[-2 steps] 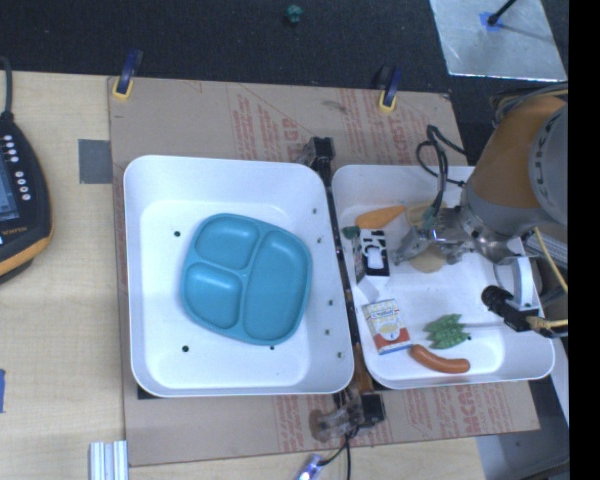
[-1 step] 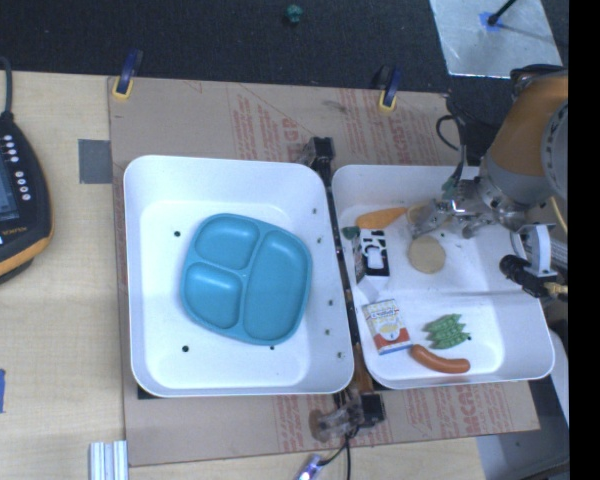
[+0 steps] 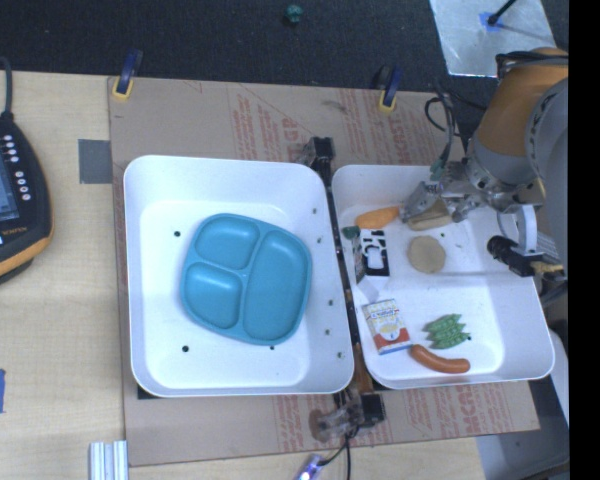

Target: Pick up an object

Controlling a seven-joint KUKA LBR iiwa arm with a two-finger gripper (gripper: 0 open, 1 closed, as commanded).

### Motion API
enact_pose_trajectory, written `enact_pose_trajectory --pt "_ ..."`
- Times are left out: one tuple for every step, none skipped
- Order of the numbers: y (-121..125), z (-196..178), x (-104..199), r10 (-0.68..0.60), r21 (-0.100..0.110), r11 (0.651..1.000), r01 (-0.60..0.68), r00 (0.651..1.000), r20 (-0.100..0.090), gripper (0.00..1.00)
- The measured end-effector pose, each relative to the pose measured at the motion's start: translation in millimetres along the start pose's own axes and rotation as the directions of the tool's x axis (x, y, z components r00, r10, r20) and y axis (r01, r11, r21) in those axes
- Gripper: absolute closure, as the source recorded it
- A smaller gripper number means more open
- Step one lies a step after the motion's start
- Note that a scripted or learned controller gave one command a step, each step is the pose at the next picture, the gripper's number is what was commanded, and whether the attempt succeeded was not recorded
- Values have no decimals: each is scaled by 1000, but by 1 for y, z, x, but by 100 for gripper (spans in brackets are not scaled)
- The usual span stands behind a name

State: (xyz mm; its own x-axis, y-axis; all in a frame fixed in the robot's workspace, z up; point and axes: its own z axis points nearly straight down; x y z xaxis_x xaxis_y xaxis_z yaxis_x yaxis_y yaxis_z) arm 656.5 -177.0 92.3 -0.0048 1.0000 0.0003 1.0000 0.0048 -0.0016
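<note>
Both bins are plain white, the left bin (image 3: 150, 268) and the right bin (image 3: 510, 338) alike. In the left one lies a sky-blue divided plate (image 3: 247, 278). The right one is more mixed: an orange carrot (image 3: 378, 216), a beige round cookie-like piece (image 3: 427, 256), a green bunch of pea pods (image 3: 446, 330), a reddish-orange sausage (image 3: 440, 360), a small white carton with a red band (image 3: 385, 326), and a black-and-white card (image 3: 374, 253). The bench top is pale wood (image 3: 50, 368), overlaid with brown cardboard printed in faded red lettering (image 3: 250, 128). Two clamps have blue and yellow handles (image 3: 127, 74). The arm shows an orange band (image 3: 525, 88) over grey. A black and orange pendant (image 3: 5, 203) sits left.
</note>
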Motion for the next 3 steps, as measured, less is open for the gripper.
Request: enact_pose_trajectory --pt "0 0 -35 1 0 1000 -1 1000 1 0" --pt "0 0 -34 -3 2 1000 3 1000 -1 0" --pt "-1 0 -26 -1 3 1000 1 1000 -1 0"
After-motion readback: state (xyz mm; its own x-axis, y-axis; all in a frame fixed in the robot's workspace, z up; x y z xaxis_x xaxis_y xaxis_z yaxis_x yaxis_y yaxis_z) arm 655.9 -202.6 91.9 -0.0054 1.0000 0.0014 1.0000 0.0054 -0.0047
